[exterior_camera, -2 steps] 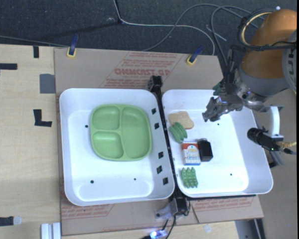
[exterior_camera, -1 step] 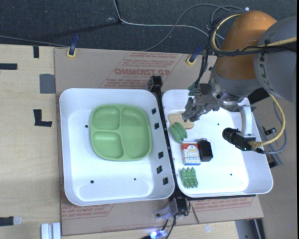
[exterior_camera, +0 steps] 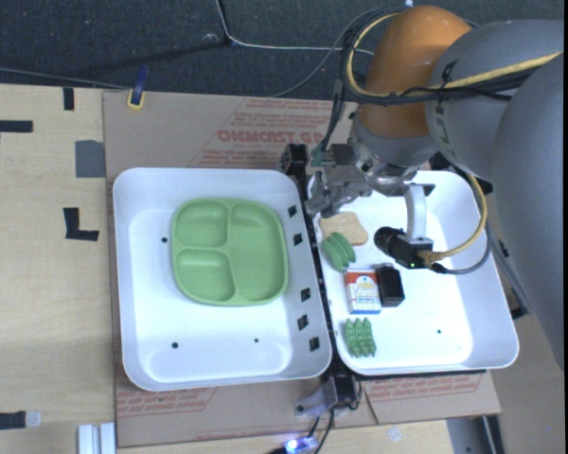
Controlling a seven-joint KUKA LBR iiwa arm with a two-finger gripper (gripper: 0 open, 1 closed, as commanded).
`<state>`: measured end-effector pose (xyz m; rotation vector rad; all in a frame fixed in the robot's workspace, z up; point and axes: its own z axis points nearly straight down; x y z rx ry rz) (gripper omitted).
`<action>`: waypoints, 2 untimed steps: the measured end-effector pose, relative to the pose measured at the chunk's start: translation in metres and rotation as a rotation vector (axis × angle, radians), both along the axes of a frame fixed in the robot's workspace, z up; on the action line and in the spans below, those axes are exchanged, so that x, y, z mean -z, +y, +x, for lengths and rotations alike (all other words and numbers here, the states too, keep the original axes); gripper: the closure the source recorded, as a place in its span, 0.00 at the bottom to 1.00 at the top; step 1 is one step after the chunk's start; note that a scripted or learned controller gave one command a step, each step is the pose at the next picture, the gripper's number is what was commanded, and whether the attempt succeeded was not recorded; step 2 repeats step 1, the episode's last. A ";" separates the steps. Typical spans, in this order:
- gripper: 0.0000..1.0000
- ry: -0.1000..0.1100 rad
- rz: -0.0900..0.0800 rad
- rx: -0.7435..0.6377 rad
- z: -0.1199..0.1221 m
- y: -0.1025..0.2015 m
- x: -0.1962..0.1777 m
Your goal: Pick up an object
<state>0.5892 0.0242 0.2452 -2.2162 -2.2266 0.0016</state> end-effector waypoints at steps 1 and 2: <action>1.00 0.000 0.000 0.000 0.012 0.042 0.005; 1.00 0.000 0.000 0.000 0.012 0.042 0.005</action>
